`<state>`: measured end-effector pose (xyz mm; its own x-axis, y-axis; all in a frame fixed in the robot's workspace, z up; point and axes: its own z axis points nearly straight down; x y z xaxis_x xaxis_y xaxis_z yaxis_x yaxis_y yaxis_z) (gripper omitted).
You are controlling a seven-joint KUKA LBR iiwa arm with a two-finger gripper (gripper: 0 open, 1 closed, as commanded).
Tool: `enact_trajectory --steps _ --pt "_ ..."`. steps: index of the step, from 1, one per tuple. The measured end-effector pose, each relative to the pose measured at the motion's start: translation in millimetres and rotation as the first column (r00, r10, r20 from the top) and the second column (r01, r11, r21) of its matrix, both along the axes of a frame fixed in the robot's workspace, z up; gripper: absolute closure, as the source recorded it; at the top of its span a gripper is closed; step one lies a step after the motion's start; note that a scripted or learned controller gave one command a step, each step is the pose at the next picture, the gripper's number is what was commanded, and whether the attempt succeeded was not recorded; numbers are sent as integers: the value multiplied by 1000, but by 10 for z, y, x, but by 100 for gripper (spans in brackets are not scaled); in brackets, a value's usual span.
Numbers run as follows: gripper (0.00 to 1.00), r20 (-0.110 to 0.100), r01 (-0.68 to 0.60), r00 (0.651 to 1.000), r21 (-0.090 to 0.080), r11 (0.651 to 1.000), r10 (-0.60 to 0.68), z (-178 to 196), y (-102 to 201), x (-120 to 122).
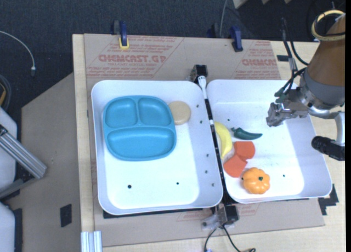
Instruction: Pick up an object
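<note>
**Crowded cluster, gripper off to one side**

The likely targets — a yellow plastic banana (222, 138), dark green toy pepper (247, 133), two red-orange pieces (240, 158) and a small orange pumpkin (256, 181) — lie bunched against the right white bin (307, 182)'s left wall. The grey two-finger gripper (277, 115) hovers apart, up and right; whether it is spread or closed, I cannot tell. Descending among touching pieces risks a glancing grasp. The smooth bins sit on brown board — dark carpet around.

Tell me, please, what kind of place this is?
Probably a robotics lab bench for grasping tests: two white bins clamped on a board, toy food such as a small pumpkin and a banana, and a robot arm reaching in.
</note>
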<state>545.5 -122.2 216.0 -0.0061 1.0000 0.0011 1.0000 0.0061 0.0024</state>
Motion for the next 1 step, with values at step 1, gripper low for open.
enact_trajectory --steps 1 --pt "100 -1 0 1000 0 1000 0 -89 531 199"
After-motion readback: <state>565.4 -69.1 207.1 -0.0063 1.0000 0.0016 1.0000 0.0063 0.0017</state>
